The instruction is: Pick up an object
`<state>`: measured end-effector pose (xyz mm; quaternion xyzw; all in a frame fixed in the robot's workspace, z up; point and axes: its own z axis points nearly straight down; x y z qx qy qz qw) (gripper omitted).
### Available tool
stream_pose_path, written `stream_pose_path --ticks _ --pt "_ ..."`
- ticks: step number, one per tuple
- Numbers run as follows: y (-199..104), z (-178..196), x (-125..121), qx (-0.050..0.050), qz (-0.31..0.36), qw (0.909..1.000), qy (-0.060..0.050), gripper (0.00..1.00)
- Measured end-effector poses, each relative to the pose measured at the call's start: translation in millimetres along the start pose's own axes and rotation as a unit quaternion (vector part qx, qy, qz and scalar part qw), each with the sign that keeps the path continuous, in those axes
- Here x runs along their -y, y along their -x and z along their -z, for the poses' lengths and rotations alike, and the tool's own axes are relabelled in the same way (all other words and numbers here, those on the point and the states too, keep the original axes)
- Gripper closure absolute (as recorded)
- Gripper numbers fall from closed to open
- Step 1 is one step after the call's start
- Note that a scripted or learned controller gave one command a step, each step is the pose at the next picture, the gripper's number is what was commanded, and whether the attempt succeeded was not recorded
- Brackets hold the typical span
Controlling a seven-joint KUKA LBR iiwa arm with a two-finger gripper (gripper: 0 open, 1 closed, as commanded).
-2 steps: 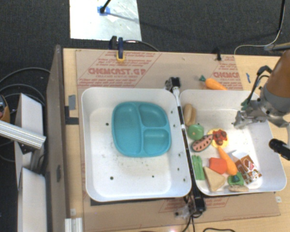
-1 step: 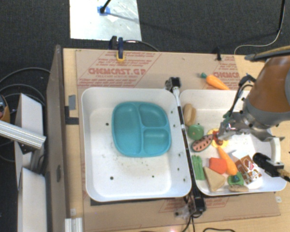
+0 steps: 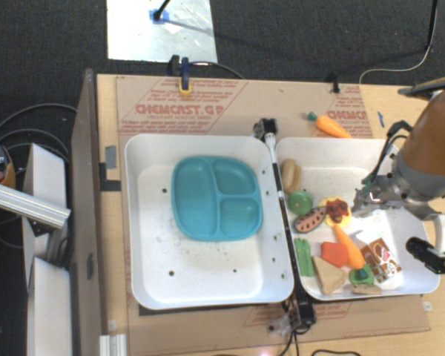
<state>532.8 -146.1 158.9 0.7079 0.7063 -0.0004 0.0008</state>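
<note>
My gripper (image 3: 365,199) hangs low over the middle of the right bin (image 3: 334,158), reaching in from the right beneath the grey wrist. Just left of it lie a dark red and yellow toy (image 3: 334,210) and a watermelon slice (image 3: 310,219). An orange carrot (image 3: 348,248) lies below it, beside a red-orange piece (image 3: 331,254) and a brown and white packet (image 3: 378,258). A brown potato (image 3: 290,173) and a green round fruit (image 3: 300,201) sit near the bin's left wall. Nothing shows in the gripper's grasp.
A teal divided plate (image 3: 216,199) lies in the left bin (image 3: 152,273). A green bean pod (image 3: 304,256), a tan wedge (image 3: 328,277) and a green toy (image 3: 360,277) crowd the right bin's front. A second carrot (image 3: 328,126) lies on the bench behind it.
</note>
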Motion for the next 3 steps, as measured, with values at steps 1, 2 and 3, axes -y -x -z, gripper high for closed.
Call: stream_pose_path --ticks 1,2,3 --pt "-8 41 -38 0.000 0.004 1.0000 0.003 1.00" --pt "27 5 16 -0.001 -0.001 1.0000 -0.002 1.00" --pt "15 8 31 -0.001 0.002 1.0000 0.000 1.00"
